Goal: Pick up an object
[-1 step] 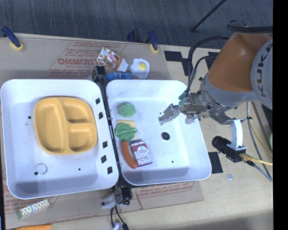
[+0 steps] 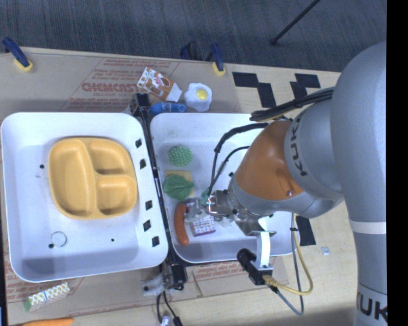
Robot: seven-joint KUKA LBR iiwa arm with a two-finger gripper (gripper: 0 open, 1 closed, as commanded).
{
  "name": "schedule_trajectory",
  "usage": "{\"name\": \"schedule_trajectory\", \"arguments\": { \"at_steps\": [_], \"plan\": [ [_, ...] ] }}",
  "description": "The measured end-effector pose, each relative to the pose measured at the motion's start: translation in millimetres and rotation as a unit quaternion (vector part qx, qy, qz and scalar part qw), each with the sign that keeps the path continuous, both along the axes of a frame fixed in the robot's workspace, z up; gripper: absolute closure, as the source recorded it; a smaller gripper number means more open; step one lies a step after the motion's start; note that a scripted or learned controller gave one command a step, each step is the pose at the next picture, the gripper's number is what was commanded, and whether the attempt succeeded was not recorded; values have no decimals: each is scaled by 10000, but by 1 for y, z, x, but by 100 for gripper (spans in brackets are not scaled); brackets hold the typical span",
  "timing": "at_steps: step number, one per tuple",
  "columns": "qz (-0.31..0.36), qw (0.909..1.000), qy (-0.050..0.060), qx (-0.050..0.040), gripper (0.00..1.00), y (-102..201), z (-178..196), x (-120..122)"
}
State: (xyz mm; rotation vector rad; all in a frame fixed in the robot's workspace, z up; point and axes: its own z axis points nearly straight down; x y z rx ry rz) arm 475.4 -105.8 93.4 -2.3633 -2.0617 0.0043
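- A grey arm (image 2: 347, 155) with an orange band above the wrist reaches in from the right of the camera view and bends down over the right bin (image 2: 211, 124), covering most of that bin's right half.
- The gripper (image 2: 211, 206) hangs low near the middle of the right bin, toward its front edge. The wrist hides its tip, so I cannot tell how it is set, and nothing can be seen held in it.
- Along the right bin's left wall, from back to front, lie a green bumpy ball (image 2: 180, 156), a green leaf-shaped toy (image 2: 178, 185) and an orange-red sausage-shaped toy (image 2: 181, 224).
- A small printed card or packet (image 2: 204, 226) lies just beside the sausage, right under the gripper.
- The left bin (image 2: 20, 182) carries a yellow divided tray (image 2: 92, 177) in its middle.
- On the bench behind the bins, near the back edge of the right bin, sit a small printed box (image 2: 153, 81), a blue item (image 2: 166, 107) and a white-and-yellow toy like a fried egg (image 2: 198, 95).
- A wrapped item (image 2: 47, 295) lies on the bench at the front left corner.
- As I judge it, the pick is not yet done: the arm is down among the objects, closest to the card and the sausage, but no grasp shows. Closing on one item and lifting it clear of the bin is left.
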Motion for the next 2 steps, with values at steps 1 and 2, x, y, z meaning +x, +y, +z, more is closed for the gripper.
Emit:
{"name": "schedule_trajectory", "arguments": {
  "at_steps": [1, 2],
  "plan": [
    [23, 10000, 7, 2, 100, 0, 10, 0],
    [1624, 9867, -20, -2, 100, 22, 98, 1]
  ]
}}
